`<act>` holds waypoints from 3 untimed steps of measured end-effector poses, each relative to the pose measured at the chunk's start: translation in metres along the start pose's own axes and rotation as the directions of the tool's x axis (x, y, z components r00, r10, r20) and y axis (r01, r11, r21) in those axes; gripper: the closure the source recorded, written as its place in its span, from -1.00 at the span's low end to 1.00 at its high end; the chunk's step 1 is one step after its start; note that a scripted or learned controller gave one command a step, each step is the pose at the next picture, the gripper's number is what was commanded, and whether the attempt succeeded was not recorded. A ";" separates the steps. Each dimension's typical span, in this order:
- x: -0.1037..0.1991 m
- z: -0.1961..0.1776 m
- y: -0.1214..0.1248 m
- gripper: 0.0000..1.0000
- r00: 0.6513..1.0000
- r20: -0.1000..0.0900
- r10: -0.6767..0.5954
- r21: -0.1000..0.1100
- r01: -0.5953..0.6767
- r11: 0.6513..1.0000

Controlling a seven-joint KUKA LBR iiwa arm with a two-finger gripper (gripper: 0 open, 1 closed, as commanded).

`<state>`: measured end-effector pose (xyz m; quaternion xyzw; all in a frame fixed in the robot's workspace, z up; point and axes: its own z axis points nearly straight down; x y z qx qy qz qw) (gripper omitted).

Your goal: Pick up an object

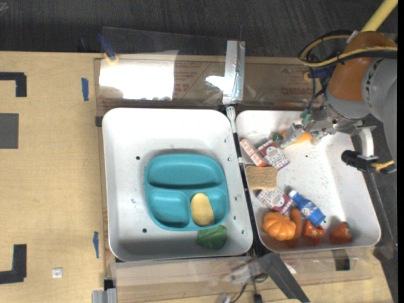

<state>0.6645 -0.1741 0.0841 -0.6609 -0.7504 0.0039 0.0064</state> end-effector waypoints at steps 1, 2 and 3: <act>0.006 -0.001 -0.047 -1.00 0.991 0.003 0.136 -0.018 -0.136 0.991; 0.013 -0.001 0.002 -1.00 0.995 0.005 0.095 -0.001 -0.095 0.995; 0.016 -0.006 -0.002 1.00 0.996 -0.002 0.094 0.019 -0.094 0.995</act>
